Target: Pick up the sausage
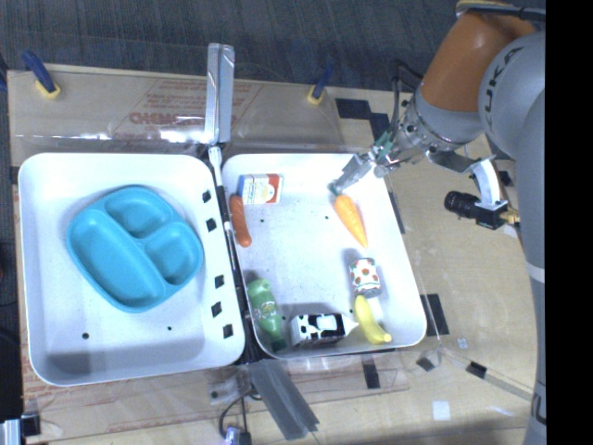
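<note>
Nearest you, the cow-print carton sits at the right bin's front edge. Your sausage lies untouched against that bin's left wall. The gripper is over the carrot's top end; I can't tell its opening. Nothing's picked yet.

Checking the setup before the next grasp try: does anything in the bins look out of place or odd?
Nothing looks spilled or damaged. One mismatch: the hand sits by the carrot's top end, while the sausage lies across the right bin, against its left wall.
</note>
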Controlling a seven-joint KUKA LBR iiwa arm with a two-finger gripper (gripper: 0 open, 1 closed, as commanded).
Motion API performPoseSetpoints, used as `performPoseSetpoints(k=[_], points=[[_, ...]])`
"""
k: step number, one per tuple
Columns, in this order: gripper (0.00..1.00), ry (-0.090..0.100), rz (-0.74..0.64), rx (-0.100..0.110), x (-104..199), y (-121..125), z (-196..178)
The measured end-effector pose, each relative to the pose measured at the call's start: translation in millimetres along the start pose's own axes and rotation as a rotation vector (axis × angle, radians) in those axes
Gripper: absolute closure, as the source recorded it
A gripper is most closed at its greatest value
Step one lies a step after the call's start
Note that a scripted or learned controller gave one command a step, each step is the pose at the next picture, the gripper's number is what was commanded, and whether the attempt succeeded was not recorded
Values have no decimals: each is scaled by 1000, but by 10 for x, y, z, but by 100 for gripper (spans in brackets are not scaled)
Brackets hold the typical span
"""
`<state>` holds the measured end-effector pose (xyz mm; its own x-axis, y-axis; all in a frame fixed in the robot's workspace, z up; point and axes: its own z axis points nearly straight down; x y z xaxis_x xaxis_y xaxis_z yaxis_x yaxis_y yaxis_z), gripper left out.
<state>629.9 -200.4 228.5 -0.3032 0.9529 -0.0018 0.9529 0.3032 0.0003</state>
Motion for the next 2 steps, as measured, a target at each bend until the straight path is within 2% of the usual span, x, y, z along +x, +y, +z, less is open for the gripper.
performPoseSetpoints(k=[1, 2], points=[[0, 3, 106, 5, 1040, 111, 1046], [0, 1, 220, 2, 977, 337, 1365]])
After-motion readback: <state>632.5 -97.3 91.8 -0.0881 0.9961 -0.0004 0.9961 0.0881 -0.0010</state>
